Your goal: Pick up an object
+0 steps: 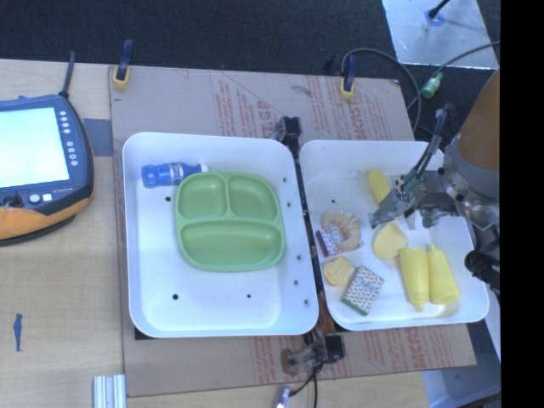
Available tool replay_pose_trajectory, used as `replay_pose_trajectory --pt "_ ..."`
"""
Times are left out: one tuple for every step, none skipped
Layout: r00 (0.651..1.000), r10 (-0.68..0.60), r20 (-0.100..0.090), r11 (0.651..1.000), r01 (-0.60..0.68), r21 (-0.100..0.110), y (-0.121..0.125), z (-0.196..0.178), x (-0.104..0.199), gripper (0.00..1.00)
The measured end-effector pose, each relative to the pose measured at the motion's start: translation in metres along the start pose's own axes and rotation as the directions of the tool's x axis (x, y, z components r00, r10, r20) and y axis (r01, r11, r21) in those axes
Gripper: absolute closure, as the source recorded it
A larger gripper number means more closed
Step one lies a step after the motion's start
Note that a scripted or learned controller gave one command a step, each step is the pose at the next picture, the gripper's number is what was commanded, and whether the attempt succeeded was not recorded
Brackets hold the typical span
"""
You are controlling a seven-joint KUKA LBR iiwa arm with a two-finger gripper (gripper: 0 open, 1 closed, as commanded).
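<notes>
My gripper (401, 218) hangs over the right bin (476, 313), coming in from the right edge. Its two dark fingers stand apart, open, with nothing between them. Just below the fingertips lies a pale yellow rounded piece (389, 242). A small yellow block (377, 184) sits just up and left of the gripper. Two long yellow pieces (427, 276) lie side by side toward the bin's front right. Further left are a tan ring-shaped pastry (342, 226), a small purple item (325, 243), a yellow waffle-like piece (338, 271) and a checkered box (364, 289).
The left bin (153, 304) holds a green divided plate (229, 221) and a blue bottle (168, 173) at its back left. A tablet pendant (38, 164) lies on the bench at far left. Cables run behind the right bin.
</notes>
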State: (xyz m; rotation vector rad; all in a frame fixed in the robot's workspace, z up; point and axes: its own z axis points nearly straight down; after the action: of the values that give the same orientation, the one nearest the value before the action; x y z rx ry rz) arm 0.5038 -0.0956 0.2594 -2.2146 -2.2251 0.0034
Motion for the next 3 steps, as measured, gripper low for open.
replay_pose_trajectory --pt "1.000 -0.001 0.002 1.000 0.001 0.002 0.099 0.070 -0.036 0.00" --pt "1.000 0.003 0.001 1.000 -0.003 -0.002 0.107 0.050 -0.100 0.00" --pt "1.000 -0.001 0.001 1.000 0.001 0.001 0.144 0.149 -0.116 0.00"
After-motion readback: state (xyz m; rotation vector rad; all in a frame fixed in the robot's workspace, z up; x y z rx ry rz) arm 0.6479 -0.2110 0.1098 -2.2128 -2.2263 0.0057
